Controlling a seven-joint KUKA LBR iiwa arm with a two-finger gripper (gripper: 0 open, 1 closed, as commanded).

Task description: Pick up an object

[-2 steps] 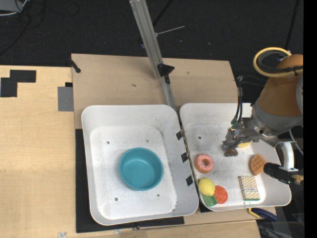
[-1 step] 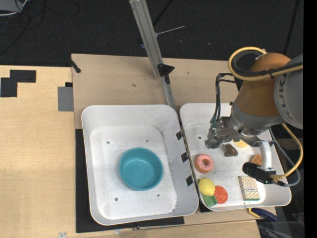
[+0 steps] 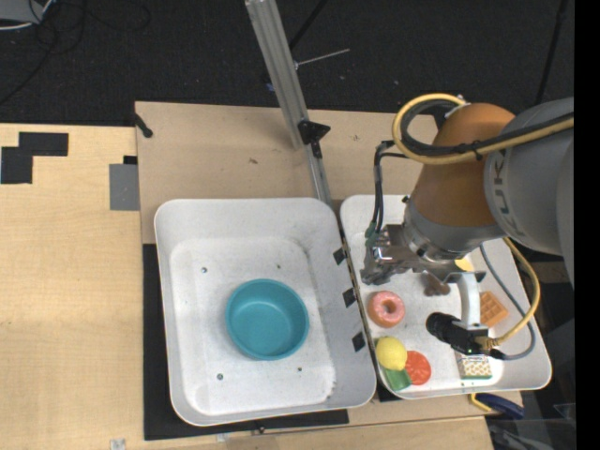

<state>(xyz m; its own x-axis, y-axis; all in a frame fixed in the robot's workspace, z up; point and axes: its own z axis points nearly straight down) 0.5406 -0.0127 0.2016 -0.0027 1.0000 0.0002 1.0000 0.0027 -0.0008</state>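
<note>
Camera view: jaws (image 3: 405, 268), whose opening cannot be told, above the right bin (image 3: 525, 368), just beside the pink doughnut (image 3: 385, 308).

Single fixed camera above the bench (image 3: 66, 279), looking down at a slant from moderate distance. Both white bins, left (image 3: 187, 242) and right (image 3: 530, 368), lie in frame; the arm (image 3: 497, 176) enters from the right.

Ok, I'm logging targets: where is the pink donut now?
The pink donut lies in the right bin, near its left wall, just below the gripper and above the yellow lemon.
</note>
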